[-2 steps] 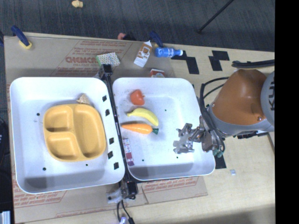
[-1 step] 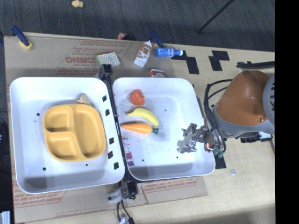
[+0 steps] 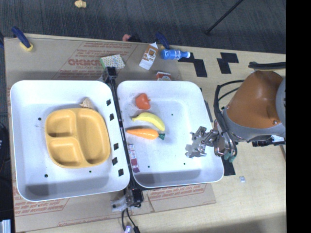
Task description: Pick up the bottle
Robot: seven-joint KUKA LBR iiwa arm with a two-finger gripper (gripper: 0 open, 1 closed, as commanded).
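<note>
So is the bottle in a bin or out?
Out. The bottle lies on its side on the bench behind the right bin, apart from the gripper.

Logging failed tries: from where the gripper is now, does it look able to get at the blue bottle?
Probably yes. The bottle lies on the bench beyond the right bin, with nothing over it, but the gripper sits low inside that bin, well away.
</note>
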